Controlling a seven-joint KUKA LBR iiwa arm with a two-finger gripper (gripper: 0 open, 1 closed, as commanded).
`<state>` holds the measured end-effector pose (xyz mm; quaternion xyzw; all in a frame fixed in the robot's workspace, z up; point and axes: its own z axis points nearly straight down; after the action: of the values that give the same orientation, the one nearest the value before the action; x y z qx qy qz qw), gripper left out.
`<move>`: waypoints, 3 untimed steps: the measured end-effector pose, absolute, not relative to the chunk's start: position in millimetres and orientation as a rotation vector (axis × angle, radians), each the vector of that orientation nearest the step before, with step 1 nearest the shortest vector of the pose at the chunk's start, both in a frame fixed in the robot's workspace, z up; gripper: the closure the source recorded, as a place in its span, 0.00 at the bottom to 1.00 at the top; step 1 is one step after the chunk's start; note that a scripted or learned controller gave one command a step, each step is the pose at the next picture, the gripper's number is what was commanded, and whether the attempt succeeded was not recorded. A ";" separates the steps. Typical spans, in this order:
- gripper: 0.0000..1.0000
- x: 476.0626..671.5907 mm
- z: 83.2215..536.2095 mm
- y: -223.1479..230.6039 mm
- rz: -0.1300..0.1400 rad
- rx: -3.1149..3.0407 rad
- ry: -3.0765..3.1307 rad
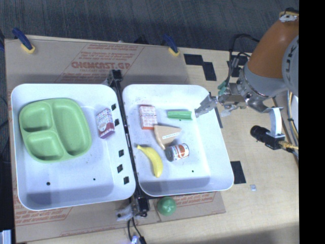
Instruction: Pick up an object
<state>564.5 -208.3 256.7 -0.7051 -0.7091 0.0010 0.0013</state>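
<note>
The gripper (203, 107) hangs at the right bin's (219, 151) upper right edge, its grey fingers pointing left into the bin; how far apart they stand cannot be told from this slant, and nothing shows between them. Closest to it, just to its left and near touching distance, lies a green marker-like stick (179, 115), flat on the bin floor. A little further left and below sits a tan wedge (165, 134), and beside that, further left still, a small red-and-white box (148, 116). Below the wedge, further down from the gripper, a small can (177, 152) lies on its side, and to its left a banana (153, 159) curves toward the bin's lower edge. Well below the gripper, outside the bin on the cardboard sheet (101, 60), rests a green ball (166, 205). Across the divide, in the left bin (66, 187), a small red-labelled packet (105, 122) lies near the inner wall, well apart from the gripper. Furthest off, at the left bin's far side, sits a green divided tray (54, 129). Behind the gripper to the right, the arm (274, 50) with its orange band rises over the bench (264, 197).
</note>
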 end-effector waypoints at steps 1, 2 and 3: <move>0.00 564.6 256.8 -208.3 0.003 -2.213 -2.226; 0.00 564.5 256.8 -208.3 0.003 -2.213 -2.226; 0.00 550.3 91.6 -210.6 0.004 -2.212 -2.226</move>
<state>550.3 -210.6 91.6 -0.7049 -0.7093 0.0011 0.0015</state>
